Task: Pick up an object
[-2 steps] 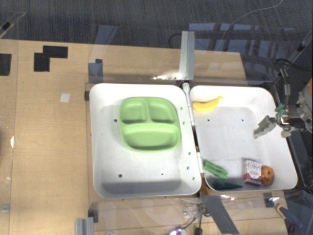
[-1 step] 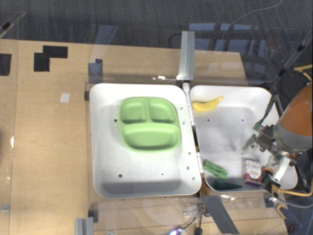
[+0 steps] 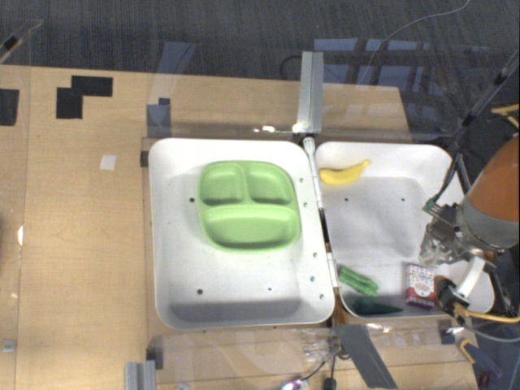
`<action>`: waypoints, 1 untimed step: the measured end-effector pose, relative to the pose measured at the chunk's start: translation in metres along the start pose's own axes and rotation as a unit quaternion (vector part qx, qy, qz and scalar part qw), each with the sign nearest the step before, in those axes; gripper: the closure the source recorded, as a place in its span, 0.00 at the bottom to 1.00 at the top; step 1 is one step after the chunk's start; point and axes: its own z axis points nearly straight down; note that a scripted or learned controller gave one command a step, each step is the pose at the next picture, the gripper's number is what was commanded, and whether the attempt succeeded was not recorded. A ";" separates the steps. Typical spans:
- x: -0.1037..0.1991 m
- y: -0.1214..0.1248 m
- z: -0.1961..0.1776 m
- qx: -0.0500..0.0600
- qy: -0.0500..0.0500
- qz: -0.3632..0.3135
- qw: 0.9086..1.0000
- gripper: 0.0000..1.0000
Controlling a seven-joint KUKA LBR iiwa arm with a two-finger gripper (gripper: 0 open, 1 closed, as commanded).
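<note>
Pick not yet completed: no object lifted.
Gripper [image 3: 435, 246] sits low at right bin's [image 3: 382, 165] right edge, near packet [image 3: 420, 285]; finger state cannot be told. Banana [image 3: 343, 173] and green item [image 3: 357, 280] lie untouched.

Looks like a robot lab, not a home. Has a flat wooden bench [image 3: 81, 218] with black square marks [image 3: 81, 94] stuck on it. Holds two shallow white bins, the left bin [image 3: 175, 218] and the right bin [image 3: 390, 177], side by side, with a metal bar [image 3: 311, 92] standing up between them at the back. Shows clear plastic walls [image 3: 382, 80] around the bench. Has dark grey carpet [image 3: 203, 15] behind, with a thin cable [image 3: 422, 19] lying across it. Shows a grey robot arm [image 3: 496, 210] with an orange band, wires hanging near it. Holds toy things only: a green divided plate [image 3: 246, 205], a small yellow banana [image 3: 344, 173].
</note>
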 end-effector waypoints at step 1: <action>0.035 0.021 0.034 -0.004 0.000 -0.033 0.999 1.00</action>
